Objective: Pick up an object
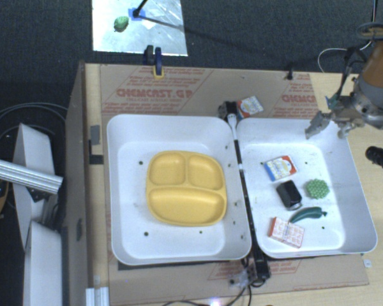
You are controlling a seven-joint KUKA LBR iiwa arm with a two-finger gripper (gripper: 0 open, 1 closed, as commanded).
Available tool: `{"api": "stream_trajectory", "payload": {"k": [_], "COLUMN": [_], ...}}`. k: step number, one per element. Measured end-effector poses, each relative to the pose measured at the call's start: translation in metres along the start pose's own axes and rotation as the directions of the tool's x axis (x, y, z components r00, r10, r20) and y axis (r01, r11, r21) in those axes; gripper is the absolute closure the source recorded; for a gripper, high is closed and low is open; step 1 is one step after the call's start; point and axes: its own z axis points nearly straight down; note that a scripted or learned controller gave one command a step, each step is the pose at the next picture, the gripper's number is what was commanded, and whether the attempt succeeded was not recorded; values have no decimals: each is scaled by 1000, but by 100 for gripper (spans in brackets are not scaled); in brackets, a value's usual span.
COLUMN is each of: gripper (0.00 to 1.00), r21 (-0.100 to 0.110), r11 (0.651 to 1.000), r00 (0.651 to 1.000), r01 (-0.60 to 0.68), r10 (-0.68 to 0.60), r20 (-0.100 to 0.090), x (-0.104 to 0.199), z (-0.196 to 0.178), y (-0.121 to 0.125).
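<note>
The left bin [124, 171] holds a yellow divided plate [186, 188], while the right bin [351, 190] holds a small card packet [280, 167], a black object [289, 194], a green ball [317, 188], a green pepper [308, 214] and a red-white packet [286, 232], with the tool [329, 124] spread wide, holding nothing, over its far right corner.

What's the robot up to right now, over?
Gripper above right bin's far corner, holding nothing. Five small items in that bin, untouched. Yellow tray in left bin. Nothing blocking.
</note>
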Motion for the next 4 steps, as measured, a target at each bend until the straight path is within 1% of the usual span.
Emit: {"api": "stream_trajectory", "payload": {"k": [1, 2, 3, 4], "gripper": [0, 0, 100, 100], "r21": [-1, -19, -18, -3], "r11": [1000, 1000, 1000, 1000], "r00": [1000, 1000, 1000, 1000], "r01": [-1, -4, 0, 1], "r10": [1, 4, 0, -1], "r20": [-1, 4, -2, -1], "x": [54, 73, 76, 130], "z": [99, 105, 95, 11], "y": [-61, -94, -93, -9]}}
